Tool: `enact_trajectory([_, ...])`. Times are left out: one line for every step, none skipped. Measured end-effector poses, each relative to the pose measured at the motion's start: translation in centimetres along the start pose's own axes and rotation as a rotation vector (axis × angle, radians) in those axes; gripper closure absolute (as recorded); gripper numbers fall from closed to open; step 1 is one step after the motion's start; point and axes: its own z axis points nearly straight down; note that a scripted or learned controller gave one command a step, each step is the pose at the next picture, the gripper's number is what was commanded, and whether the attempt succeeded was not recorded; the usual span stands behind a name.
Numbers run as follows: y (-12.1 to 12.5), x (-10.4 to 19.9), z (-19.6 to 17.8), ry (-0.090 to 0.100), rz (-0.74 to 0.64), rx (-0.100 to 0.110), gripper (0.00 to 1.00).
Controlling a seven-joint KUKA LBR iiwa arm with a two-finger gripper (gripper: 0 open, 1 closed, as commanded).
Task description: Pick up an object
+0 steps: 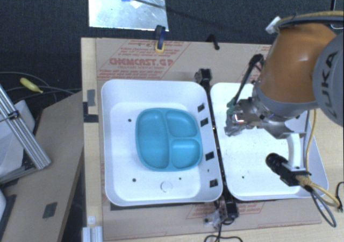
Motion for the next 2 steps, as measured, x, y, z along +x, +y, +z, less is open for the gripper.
enact_trajectory([0.0, 6.6, -3.5, -0.001, 0.002, 0.008, 1.0])
enact_trajectory([0.2, 4.3, -17.1, -0.001, 0.01, -0.006, 1.0])
